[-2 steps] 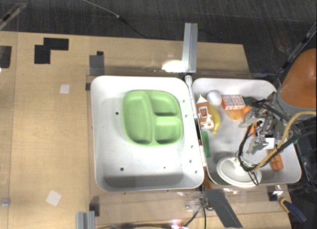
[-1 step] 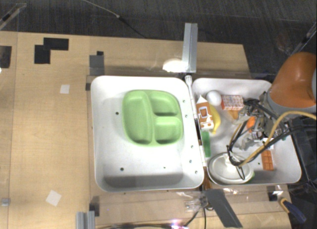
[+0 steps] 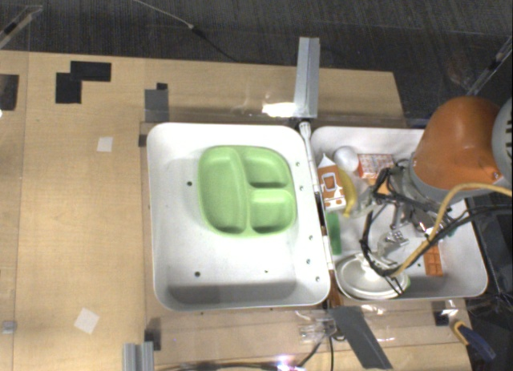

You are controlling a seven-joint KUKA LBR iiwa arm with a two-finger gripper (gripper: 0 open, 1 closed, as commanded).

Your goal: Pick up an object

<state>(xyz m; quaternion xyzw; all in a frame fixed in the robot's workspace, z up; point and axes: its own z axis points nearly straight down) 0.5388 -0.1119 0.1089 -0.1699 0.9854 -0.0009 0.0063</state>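
While the tool (image 3: 394,237) hangs over the right bin (image 3: 473,285), its state unclear, no label reads legibly.

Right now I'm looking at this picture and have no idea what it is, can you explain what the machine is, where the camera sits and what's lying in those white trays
One camera fixed above a wooden bench looks down at a slant. Two shallow white bins sit side by side. The left bin holds a green divided tray. The right bin is cluttered: a small brown and white box, something green along the bin's left wall, a round metal dish and a few smaller things too hidden to name. The orange and grey shape coming in from the right is a robot arm, here to pick something up. Its tool hangs low over the right bin among loose cables. I cannot tell whether it has hold of anything.
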